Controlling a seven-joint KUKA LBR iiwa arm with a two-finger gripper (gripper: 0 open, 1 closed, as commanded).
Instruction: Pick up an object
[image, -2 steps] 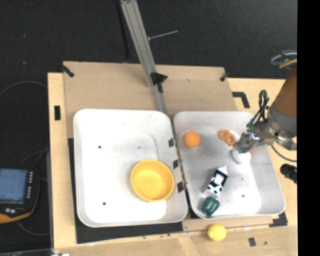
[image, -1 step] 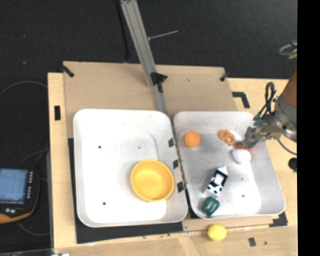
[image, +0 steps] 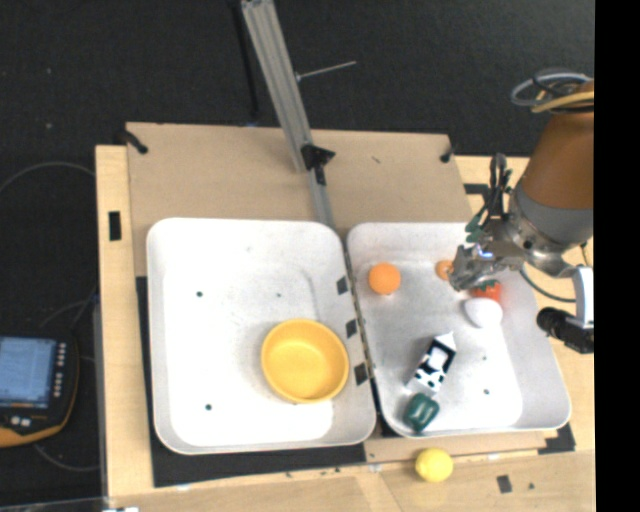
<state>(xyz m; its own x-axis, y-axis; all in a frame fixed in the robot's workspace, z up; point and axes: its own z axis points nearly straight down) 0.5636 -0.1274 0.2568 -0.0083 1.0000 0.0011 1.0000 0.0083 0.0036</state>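
Observation:
The right bin (image: 520, 395) holds an orange ball (image: 384, 279), a small orange piece (image: 444, 268), a white object with a red part (image: 484, 309), a black-and-white toy (image: 433, 364) and a green object (image: 421, 411). My gripper (image: 468, 272) hangs low over the right bin's upper right area, just right of the small orange piece and above the white object. Nothing is visibly held between its fingers.
A yellow bowl (image: 304, 360) sits in the left bin (image: 200, 330) near its right wall. A yellow ball (image: 433, 465) lies on the bench in front of the right bin. A metal pole (image: 290, 100) slants up from between the bins. A handheld pendant (image: 32, 385) lies far left.

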